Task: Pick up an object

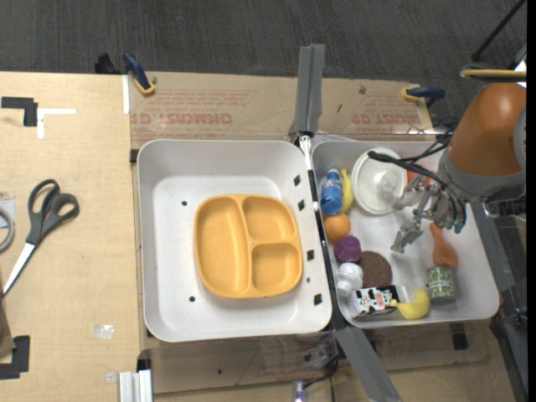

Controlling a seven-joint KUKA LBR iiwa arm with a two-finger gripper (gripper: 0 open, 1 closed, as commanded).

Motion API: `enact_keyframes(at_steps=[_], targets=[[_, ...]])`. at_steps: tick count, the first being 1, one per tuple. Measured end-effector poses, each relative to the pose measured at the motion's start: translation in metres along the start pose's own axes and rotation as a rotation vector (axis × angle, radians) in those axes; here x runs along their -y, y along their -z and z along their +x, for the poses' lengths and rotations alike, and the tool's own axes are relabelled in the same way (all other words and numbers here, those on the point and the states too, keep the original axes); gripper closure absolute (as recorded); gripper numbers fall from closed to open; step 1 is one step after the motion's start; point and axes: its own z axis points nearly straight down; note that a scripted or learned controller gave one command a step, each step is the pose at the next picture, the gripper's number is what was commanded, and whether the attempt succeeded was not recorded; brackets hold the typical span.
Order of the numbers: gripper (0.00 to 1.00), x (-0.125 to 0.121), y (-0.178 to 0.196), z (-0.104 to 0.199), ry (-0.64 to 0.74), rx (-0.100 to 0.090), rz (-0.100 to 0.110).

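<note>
The right bin point(479, 304) holds several small objects. Among them are a white bowl point(374, 182), a blue bottle point(332, 193), an orange ball point(337, 226), a purple piece point(347, 248), a brown disc point(375, 268), a green can point(440, 283), an orange carrot-like piece point(441, 244), a yellow toy point(414, 307) and a black-and-white box point(374, 300). My gripper point(404, 218) hangs over the middle of this bin, just right of the bowl and left of the carrot piece. It stands open with nothing between its fingers.
The left bin point(163, 224) holds a yellow divided plate point(249, 245). Scissors point(40, 216) lie on the wooden bench at far left. A metal divider point(310, 90) runs between the bins at the back. The arm's orange band point(494, 128) is over the right bin's far right corner.
</note>
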Motion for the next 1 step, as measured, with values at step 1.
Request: enact_keyframes(at_steps=[1], targets=[[0.00,0.0598,0.0000,0.0371,0.010,-0.001,0.000]])
